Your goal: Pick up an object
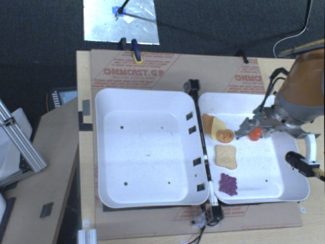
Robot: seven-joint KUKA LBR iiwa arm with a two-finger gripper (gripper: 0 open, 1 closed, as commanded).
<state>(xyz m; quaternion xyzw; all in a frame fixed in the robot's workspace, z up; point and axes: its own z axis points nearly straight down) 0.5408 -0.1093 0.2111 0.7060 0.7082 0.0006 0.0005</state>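
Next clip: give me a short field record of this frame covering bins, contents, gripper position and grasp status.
left bin: bare white floor in view
right bin: four items near its left side, plus a red one
items: yellow-orange wedge, round orange piece, tan bread-like slice, purple grape cluster
gripper: low over the right bin, beside a small red object
grasp: cannot tell from this angle

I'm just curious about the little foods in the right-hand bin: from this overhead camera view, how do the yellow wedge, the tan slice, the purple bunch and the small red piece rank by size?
Largest to smallest, as they look:
1. tan slice
2. yellow wedge and purple bunch, too alike to separate
3. small red piece, beside the gripper
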